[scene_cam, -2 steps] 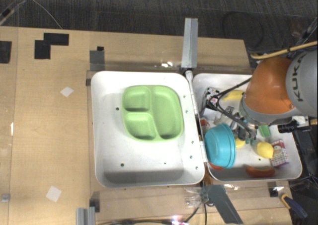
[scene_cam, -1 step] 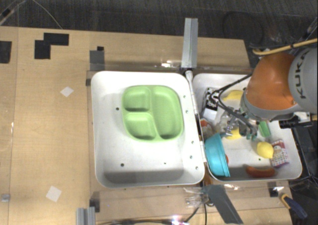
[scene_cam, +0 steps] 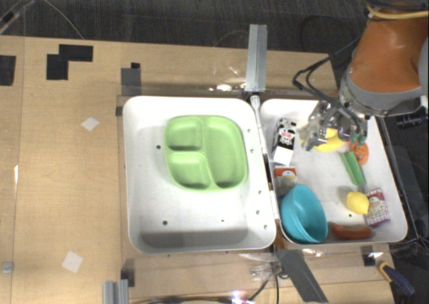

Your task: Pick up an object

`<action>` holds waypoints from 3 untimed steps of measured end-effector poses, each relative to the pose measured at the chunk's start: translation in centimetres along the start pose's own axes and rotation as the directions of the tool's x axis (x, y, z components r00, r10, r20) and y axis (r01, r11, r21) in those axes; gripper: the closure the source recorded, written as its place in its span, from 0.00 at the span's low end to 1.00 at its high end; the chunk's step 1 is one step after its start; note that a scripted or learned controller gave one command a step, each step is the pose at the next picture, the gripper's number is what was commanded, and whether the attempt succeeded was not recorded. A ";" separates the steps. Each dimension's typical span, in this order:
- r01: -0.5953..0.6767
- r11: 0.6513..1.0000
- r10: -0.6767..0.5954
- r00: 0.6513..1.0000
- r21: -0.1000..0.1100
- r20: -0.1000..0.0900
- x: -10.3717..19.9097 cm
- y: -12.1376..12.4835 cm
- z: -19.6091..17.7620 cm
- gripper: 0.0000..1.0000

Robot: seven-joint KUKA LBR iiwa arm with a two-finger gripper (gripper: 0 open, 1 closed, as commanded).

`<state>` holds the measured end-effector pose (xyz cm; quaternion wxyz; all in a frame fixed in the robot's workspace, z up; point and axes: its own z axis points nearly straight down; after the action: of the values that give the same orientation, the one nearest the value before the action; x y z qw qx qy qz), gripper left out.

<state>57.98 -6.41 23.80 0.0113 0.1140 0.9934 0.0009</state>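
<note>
Over the left bin (scene_cam: 144,229) lies a green divided plate (scene_cam: 204,151), while in the right bin (scene_cam: 395,219), past a blue bowl (scene_cam: 303,213), the gripper (scene_cam: 333,132) sits clamped around a yellow banana-like toy (scene_cam: 326,141) beside a carrot (scene_cam: 355,160).

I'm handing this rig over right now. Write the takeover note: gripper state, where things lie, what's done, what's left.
Gripper: low in the right white bin, over a yellow banana-shaped toy; finger state cannot be told.
Right bin also holds: teal plastic bowl, yellow lemon toy, green-stemmed carrot toy, brown sausage toy, black-and-white carton.
Left white bin: light green divided plastic plate.
Done: arm has reached the objects.
Left: no lift is visible; confirm a grasp and raise an object.
</note>
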 end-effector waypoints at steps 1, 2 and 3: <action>0.201 0.980 -0.201 0.980 0.002 -0.010 -0.6 -4.3 -4.1 1.00; 0.213 0.977 -0.213 0.977 -0.006 -0.021 -4.9 6.8 3.0 1.00; 0.302 0.953 -0.302 0.953 0.000 -0.007 -8.3 3.6 -3.3 1.00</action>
<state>66.80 -4.79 27.27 0.0080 -0.0393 0.9992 -0.0007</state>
